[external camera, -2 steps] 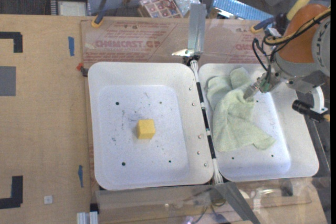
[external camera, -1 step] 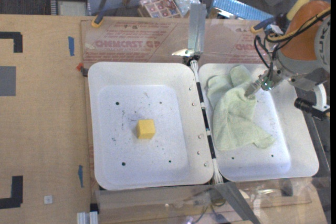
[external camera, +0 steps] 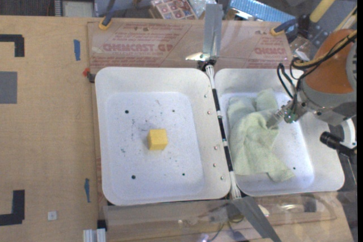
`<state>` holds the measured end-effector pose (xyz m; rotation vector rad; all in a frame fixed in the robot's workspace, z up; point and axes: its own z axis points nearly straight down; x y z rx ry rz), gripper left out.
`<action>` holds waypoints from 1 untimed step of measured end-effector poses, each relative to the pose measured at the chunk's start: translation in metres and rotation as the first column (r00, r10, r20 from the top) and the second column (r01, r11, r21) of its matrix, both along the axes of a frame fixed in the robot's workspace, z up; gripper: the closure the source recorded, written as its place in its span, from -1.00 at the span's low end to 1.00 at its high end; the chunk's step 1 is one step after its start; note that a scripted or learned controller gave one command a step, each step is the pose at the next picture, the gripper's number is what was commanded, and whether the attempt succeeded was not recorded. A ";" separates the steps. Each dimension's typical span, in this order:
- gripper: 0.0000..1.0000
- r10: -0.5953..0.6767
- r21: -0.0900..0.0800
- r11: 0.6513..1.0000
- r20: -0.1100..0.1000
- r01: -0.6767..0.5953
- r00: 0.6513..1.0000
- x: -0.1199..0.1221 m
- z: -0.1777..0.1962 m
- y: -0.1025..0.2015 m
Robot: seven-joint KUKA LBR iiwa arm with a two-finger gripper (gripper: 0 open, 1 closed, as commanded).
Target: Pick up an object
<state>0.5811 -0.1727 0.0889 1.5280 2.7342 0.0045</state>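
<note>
Camera view: looks down at a slant on a wooden bench (external camera: 45, 139) that bears two shallow white bins side by side.
Landmark: the strip where the two bins meet, running down the middle of the scene; all places below are given from it.
Left bin (external camera: 113, 93): lies just left of the strip; its floor is speckled with dark marks.
Yellow block (external camera: 158, 139): a small cube resting on the left bin's floor, left of the strip and about halfway down it, well apart from the arm.
Right bin (external camera: 323, 173): lies just right of the strip.
Green cloth (external camera: 255, 144): pale and crumpled, spread over the half of the right bin nearest the strip, from the upper part down to the lower rim.
Arm (external camera: 332, 73): grey with an orange band, reaching in from the far right, over the right bin's upper right part.
Gripper (external camera: 282, 117): right of the strip, at the cloth's upper right edge, its tip down at or just above the fabric.
Jaws: too small and blurred to read; I cannot tell whether they stand wide, narrow or pinch the cloth.
Cardboard sheet (external camera: 142, 45): printed in red, lying flat beyond the bins at the strip's upper end.
</note>
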 end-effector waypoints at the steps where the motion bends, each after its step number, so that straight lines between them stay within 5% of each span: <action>1: 1.00 -0.002 -0.002 1.000 0.005 0.002 1.000 0.001 0.011 -0.001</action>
